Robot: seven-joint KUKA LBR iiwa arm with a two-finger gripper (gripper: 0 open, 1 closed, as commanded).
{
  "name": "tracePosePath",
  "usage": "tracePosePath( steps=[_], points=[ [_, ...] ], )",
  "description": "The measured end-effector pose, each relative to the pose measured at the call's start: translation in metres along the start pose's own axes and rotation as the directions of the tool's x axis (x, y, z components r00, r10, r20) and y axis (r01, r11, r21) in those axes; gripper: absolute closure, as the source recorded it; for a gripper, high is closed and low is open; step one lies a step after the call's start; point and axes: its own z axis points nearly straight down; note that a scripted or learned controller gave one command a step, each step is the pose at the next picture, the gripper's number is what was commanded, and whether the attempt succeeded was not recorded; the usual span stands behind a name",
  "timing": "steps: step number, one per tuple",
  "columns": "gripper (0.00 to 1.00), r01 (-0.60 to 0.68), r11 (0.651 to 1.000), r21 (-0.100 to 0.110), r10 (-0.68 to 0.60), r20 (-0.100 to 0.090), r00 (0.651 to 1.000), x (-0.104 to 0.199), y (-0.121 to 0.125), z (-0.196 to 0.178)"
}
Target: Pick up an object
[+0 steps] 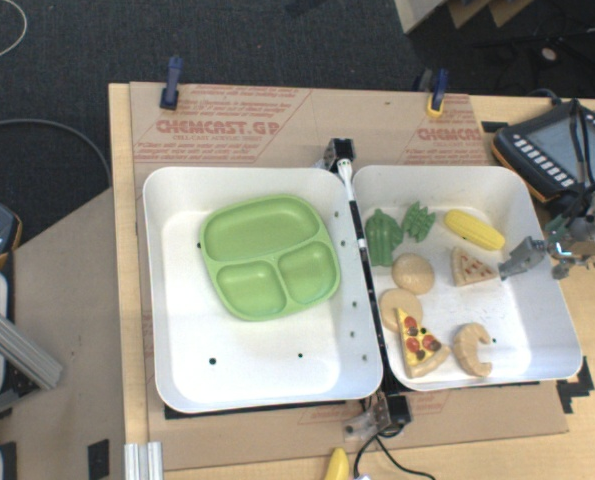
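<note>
From the camera view above, the surface (277,118) is a brown board printed with red lettering, held at its far edge by a blue clamp (171,81) and a blue-and-yellow clamp (437,92). Two shallow white bins sit side by side on it. The left bin (177,368) holds a green divided plate (269,256) with three compartments, lying flat toward the bin's far half. The right bin (547,338) holds the toy food: a dark green pepper (381,237) near the dividing edge, a smaller green leafy piece (417,222) just beside it, a yellow corn-like piece (474,230) toward the far right, a tan round bun (413,272) near the middle, a light wedge with a dotted face (471,267) to its right, a pizza slice (417,338) with red toppings toward the near edge, and a croissant (473,349) beside that. The claw (522,258) reaches in from the right over the right bin's right side, its grey tip just beside the dotted wedge; whether its fingers are wide or narrow cannot be told here, and nothing is visibly between them. A dark handheld controller (552,153) lies on the surface to the far right.
</note>
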Motion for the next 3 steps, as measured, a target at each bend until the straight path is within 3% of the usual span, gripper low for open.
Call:
tracePosePath(
  steps=[1,2,3],
  points=[
    [1.00,0.001,1.000,-0.003,-0.001,0.002,1.000,0.000,0.001,-0.011],
    [1.00,0.003,1.000,0.005,-0.003,-0.004,1.000,0.023,0.026,0.118],
    [1.00,0.003,1.000,-0.002,-0.003,0.000,1.000,0.114,0.058,0.119]
  ],
)
